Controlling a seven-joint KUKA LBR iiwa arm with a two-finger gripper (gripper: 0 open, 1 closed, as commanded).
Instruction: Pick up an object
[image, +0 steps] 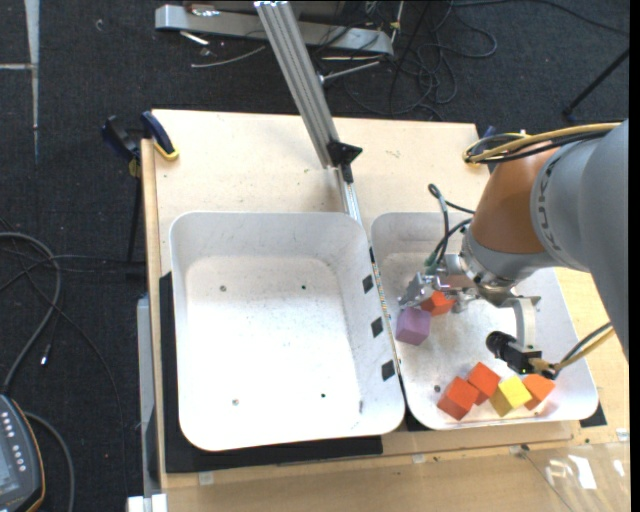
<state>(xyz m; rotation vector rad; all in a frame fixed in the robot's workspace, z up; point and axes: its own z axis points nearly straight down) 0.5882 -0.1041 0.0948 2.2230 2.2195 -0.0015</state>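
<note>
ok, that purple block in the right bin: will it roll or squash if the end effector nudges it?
The purple block looks flat-faced and boxy, so it will probably slide, not roll. Its crisp edges suggest it is rigid. It appears small, so it is likely light and easily knocked toward the right bin's wall.

The large white plastic left bin (270, 330) offers a wide bare floor. In the smaller white right bin (400, 235), the grey arm with its orange band (540, 215) covers the middle; a pale purple cube (413, 326) sits left, and orange and yellow blocks (495, 388) crowd the near right corner.
</note>
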